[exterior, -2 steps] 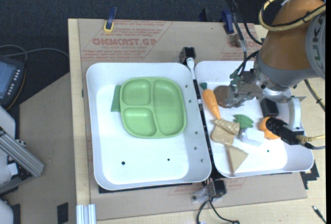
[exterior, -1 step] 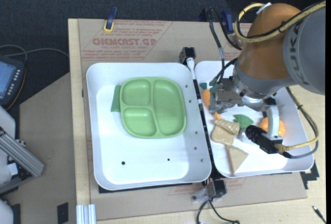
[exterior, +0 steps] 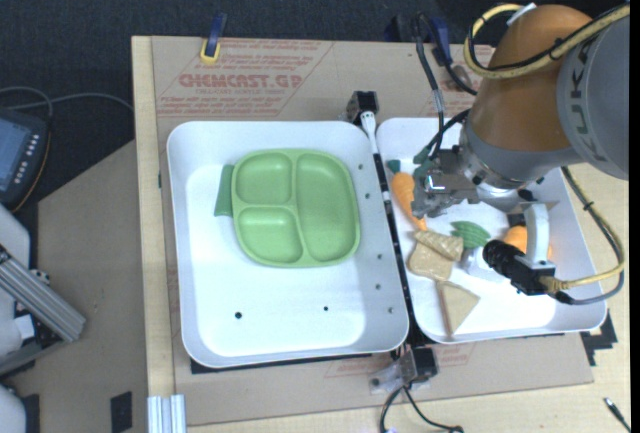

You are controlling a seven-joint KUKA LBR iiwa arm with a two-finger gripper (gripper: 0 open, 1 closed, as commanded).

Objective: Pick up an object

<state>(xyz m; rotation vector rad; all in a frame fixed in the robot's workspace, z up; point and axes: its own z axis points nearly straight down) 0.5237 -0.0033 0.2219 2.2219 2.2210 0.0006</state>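
My gripper (exterior: 430, 189) hangs low over the left part of the right bin (exterior: 520, 321), under the grey and orange arm (exterior: 530, 91). It is right beside an orange carrot-like piece (exterior: 402, 191) near the bin's left wall. Just in front of it lie a green leafy piece (exterior: 470, 232), a tan cracker-like block (exterior: 436, 256) and a tan wedge (exterior: 456, 305). A small orange piece (exterior: 515, 238) shows to the right, partly hidden by the arm's black fitting (exterior: 510, 265).
The left bin (exterior: 200, 251) holds a green divided plate (exterior: 297, 206). A ridge with clamps (exterior: 385, 221) separates the two bins. Cables (exterior: 590, 281) loop from the arm over the right bin's near right corner.
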